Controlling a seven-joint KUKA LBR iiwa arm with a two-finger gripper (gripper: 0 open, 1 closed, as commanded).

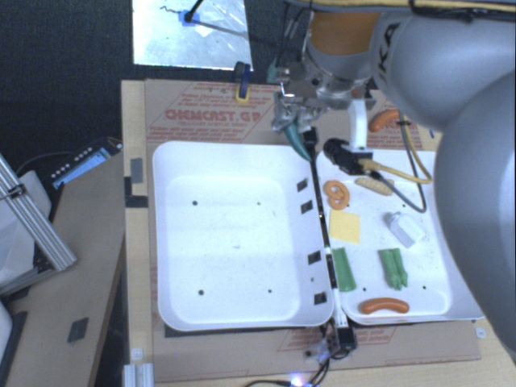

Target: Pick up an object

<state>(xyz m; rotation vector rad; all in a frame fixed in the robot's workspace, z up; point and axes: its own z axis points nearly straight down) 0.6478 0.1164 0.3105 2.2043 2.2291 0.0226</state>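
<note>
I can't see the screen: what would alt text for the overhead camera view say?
A grey robot arm reaches from the right over two white bins; the right bin holds toy food: a pretzel, cheese slice, two green pieces and a sausage.

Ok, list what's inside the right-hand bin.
In the right bin: a pretzel, yellow cheese slice, two green pieces, a sausage, a small white bottle and a tan piece. The arm covers the bin's far right part.

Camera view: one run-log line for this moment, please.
gripper: above bins' divider, far end | grasp: none seen | right bin: pretzel, cheese, sausage
</note>
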